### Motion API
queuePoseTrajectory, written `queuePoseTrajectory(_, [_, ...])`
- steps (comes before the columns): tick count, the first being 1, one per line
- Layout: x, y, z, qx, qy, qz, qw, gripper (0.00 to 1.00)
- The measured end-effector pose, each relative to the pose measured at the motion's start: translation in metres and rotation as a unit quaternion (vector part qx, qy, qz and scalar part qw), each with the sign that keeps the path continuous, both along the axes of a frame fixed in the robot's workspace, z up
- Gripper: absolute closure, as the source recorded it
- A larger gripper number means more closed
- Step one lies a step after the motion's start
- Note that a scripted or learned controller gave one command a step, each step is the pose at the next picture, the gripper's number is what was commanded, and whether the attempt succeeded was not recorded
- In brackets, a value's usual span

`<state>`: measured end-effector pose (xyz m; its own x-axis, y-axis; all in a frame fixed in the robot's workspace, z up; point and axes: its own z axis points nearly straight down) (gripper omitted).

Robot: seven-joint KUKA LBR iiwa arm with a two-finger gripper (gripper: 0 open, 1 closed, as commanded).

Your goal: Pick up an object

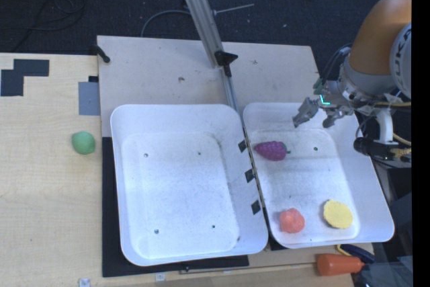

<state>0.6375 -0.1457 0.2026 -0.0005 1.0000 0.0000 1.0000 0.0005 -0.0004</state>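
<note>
purple grape-like object [271, 150] lies in the right bin [366, 201], near that bin's left wall and toward its far end. salmon-pink object [291, 220] and yellow round object [337, 214] sit near each other at the right bin's near end, well apart from the purple one. left bin [127, 144] adjoins the right bin, joined by black clips along the shared edge. gripper [316, 116] hangs over the far right corner of the right bin, its two fingers spread apart with nothing between them, well clear of all three objects. green ball [83, 142] rests on the wooden surface left of the bins. orange-handled tool [339, 263] lies just beyond the right bin's near rim.
</note>
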Motion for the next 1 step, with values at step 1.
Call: queuePoseTrajectory(1, [0.0,0.0,-0.0001,0.0,0.0,0.0,1.0,0.0])
